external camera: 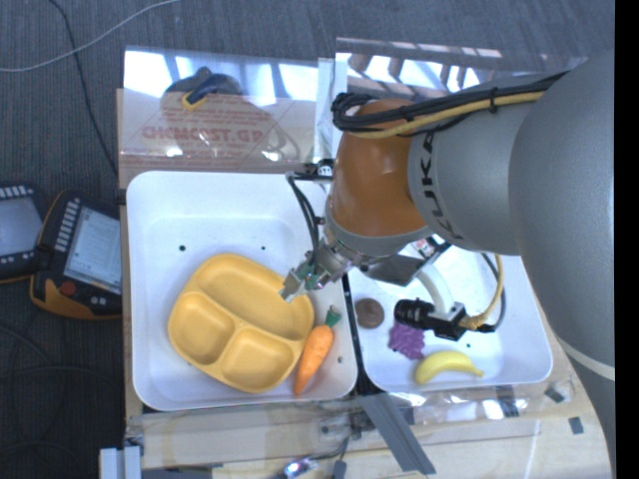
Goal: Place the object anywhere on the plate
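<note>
My arm reaches in over the two bins, and its gripper [300,281] hangs at the right rim of the yellow plate [238,319] in the left bin [160,228]. I cannot tell from here whether it is apart or together, nor whether anything sits in it; the tip is small and half masked by the wrist.

The carrot [314,357], which I take to be the object, lies just below the gripper and a little to its right, leaning against the plate's outer edge with its tip on the bin floor. It is beside the plate, not on it, so I judge the task unfinished.

Further right of the gripper, across the wall between the bins, rest a brown disc [369,313], purple grapes [406,339] and a banana [446,368], well out of the way.

The gripper's station over the rim suggests a release or a pick attempt near the plate's edge. My next move would call for a short drop onto the carrot; its slant against the rim could let it roll.
</note>
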Tool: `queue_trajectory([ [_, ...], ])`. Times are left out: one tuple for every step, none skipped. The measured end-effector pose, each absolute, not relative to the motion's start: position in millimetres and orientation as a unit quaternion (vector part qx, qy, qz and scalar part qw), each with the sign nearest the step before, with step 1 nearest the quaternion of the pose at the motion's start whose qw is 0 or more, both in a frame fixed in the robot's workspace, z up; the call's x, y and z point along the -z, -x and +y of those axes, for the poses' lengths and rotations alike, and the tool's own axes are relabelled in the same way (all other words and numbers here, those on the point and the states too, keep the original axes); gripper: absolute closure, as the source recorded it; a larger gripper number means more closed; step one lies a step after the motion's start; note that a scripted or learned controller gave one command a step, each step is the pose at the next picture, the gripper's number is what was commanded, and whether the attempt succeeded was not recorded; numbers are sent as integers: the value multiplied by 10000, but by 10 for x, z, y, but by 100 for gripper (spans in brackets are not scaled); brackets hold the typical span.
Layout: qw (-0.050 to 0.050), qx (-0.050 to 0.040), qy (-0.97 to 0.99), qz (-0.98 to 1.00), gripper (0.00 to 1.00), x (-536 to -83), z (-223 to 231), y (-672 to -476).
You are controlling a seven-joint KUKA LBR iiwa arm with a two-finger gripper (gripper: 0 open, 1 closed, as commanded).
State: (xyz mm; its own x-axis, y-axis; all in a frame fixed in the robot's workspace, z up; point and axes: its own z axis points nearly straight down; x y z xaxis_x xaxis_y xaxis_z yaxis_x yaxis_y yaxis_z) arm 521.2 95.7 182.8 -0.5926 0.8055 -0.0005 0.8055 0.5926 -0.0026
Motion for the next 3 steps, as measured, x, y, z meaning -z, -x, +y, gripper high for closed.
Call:
queue_trajectory([
  [8, -3, 4197, -9077, 100, -2017, 1599, -5333],
  [5, -11, 3426, -9395, 100, -1348, 2157, -5574],
  [1, -11, 3675, -9300, 100, -1237, 2056, -6535],
])
